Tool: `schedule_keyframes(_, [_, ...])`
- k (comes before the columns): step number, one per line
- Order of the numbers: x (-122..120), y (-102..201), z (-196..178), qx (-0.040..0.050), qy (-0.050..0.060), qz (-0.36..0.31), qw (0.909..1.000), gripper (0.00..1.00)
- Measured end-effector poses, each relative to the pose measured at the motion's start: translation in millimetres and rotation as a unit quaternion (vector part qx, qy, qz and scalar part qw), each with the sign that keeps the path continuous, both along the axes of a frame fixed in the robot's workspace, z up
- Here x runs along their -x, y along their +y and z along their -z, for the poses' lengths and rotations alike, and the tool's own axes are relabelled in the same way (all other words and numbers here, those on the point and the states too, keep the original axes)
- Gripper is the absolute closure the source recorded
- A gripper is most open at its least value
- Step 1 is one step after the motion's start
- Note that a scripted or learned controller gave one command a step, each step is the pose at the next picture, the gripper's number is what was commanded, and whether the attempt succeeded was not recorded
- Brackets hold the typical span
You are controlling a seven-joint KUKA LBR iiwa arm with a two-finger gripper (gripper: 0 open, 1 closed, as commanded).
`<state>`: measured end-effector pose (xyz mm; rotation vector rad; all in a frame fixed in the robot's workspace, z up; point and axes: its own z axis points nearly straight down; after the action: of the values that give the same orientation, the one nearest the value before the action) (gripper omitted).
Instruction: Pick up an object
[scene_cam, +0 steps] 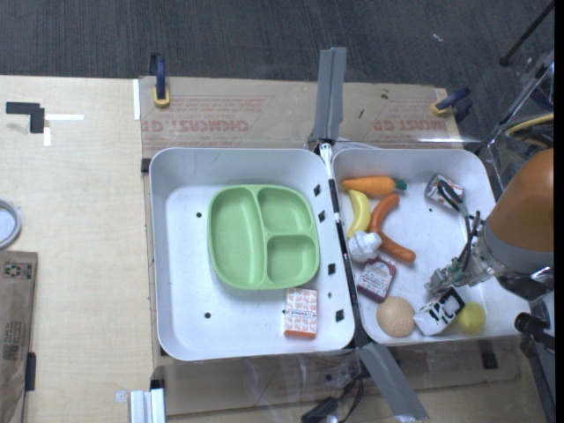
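Hovering low over the right white bin (414, 159), lower right of frame.
Gripper (448, 280) above black-and-white packet (438, 312), beside yellow ball (471, 317); jaw state: can't tell. Approach step; next needs straight descent & clean close.

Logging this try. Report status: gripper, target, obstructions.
Gripper low in right bin, near front corner; grip state unclear. Nothing seen lifted. Black-and-white item, yellow ball, tan egg crowd beneath.

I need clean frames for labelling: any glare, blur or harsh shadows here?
Camera view: even, soft light; the green tray and carrot are sharp, with faint shadows; mild glare on the white bin floor; the gripper area looks cluttered and slightly soft.
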<state>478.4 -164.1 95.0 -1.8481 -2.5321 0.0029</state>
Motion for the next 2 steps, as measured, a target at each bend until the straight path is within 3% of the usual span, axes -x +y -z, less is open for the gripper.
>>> schedule_keyframes(1, [-9.0,31.1,-100.5,0.0026,-0.001,0.164,0.9865,1.0])
schedule_keyframes(2, [-9.0,31.1,-100.5,0.0026,-0.001,0.164,0.9865,0.0])
